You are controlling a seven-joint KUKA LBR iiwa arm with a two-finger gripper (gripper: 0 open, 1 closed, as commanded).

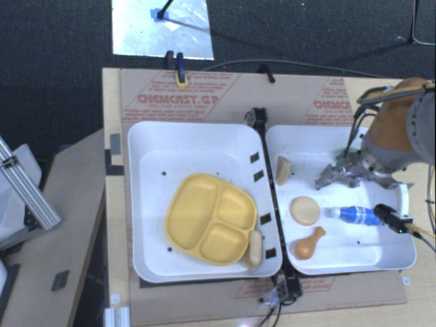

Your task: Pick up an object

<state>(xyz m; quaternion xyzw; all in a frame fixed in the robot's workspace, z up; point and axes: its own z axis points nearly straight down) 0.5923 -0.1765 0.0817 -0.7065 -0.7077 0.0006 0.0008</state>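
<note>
The gripper [329,177] hangs low over the right bin [340,259], near its far middle; whether it grips anything cannot be told. Just below it lie a round tan disc [305,210] and a blue bottle [355,214], with an orange gourd-shaped toy [308,243] toward the near edge. A small tan wedge [283,169] rests by the bin's left wall. The left bin [153,148] carries a yellow divided tray [210,218].

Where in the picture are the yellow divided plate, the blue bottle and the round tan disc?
yellow divided plate [211,218], camera view, left bin: on its middle ridge.
blue bottle [359,215], camera view, right bin: on its blue body.
round tan disc [305,210], camera view, right bin: on its top face.
</note>
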